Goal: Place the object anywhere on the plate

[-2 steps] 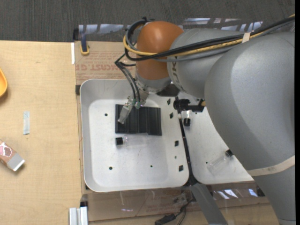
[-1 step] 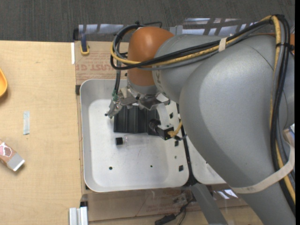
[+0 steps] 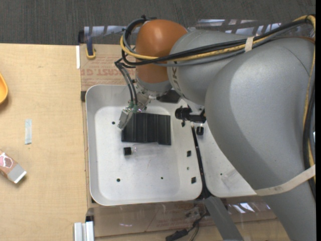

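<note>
Roughly: pincer sat low over left bin, at upper-left corner of black ribbed plate. Pincer state: cannot tell, wrist blocked view. Likely task object = small dark block on bin floor, just beside plate's lower-left edge, apart from it. Block lay almost straight toward near rim from pincer. Too small to read long axis. Judgement: next move needs short shift toward near rim, then descent; plate adjacent, so carry is short.
</note>
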Available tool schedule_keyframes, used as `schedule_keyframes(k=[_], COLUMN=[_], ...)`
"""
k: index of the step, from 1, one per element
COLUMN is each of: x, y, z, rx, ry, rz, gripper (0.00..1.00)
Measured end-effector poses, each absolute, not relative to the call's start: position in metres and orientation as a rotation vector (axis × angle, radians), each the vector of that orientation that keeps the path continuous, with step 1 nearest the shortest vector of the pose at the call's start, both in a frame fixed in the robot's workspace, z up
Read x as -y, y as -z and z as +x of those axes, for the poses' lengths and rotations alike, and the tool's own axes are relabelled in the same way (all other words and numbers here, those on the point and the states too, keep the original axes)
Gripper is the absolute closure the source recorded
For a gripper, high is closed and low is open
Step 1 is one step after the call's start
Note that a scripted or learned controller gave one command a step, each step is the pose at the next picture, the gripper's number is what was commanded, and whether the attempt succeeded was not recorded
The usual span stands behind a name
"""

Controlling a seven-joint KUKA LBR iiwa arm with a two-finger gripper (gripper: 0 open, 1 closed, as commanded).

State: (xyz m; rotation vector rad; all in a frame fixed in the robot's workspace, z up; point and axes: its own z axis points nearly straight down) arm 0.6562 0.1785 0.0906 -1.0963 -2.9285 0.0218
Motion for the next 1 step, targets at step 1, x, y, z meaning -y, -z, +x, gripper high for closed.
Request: schedule_keyframes(k=[1], x=[-0.2085], y=[-0.0918], z=[0.6521], rx=[2.759], ry=[-0.001], rz=[-1.504], gripper=[0.00])
